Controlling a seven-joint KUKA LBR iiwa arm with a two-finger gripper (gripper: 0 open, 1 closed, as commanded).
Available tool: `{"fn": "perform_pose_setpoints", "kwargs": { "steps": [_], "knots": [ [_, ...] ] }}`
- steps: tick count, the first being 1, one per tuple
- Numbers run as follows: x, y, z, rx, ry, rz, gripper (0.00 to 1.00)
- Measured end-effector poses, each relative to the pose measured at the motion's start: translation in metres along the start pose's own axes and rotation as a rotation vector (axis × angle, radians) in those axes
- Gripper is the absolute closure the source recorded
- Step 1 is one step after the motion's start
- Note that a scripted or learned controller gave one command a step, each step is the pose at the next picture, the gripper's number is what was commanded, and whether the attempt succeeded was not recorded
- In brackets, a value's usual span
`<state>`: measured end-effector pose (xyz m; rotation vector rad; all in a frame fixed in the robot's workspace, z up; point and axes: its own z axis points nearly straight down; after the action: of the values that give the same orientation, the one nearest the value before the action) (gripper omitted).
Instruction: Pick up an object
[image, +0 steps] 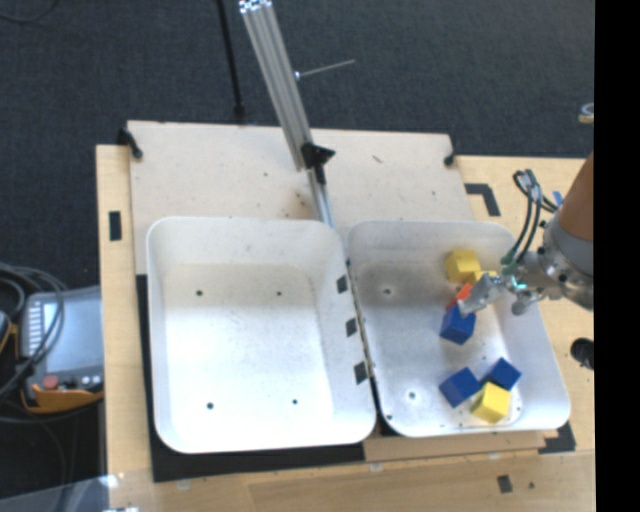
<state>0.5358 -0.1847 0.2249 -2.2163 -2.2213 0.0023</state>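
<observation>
Claw (470, 297) low in right bin (400, 400), finger spread unreadable, blue cube (456, 326) touching just below its tip, yellow cube (462, 265) just above; risk judged: off-centre closure nudges the tilted blue cube aside, or clips the yellow one.

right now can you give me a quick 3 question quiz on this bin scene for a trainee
1. True or false: all the blocks lie in the right bin.
2. How many blue blocks are there? A) two B) three C) five
3. Fill in: the gripper is beside the upper yellow block and above a ____ block.

Key: 1 true; 2 B; 3 blue
</observation>
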Motion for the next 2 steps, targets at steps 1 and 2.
{"fn": "perform_pose_setpoints", "kwargs": {
  "steps": [1, 2],
  "knots": [
    [0.0, 0.001, -0.002, -0.005, -0.001, 0.0, 0.0],
    [-0.001, -0.004, 0.041, 0.0, -0.002, 0.003, 0.0]
  ]
}}
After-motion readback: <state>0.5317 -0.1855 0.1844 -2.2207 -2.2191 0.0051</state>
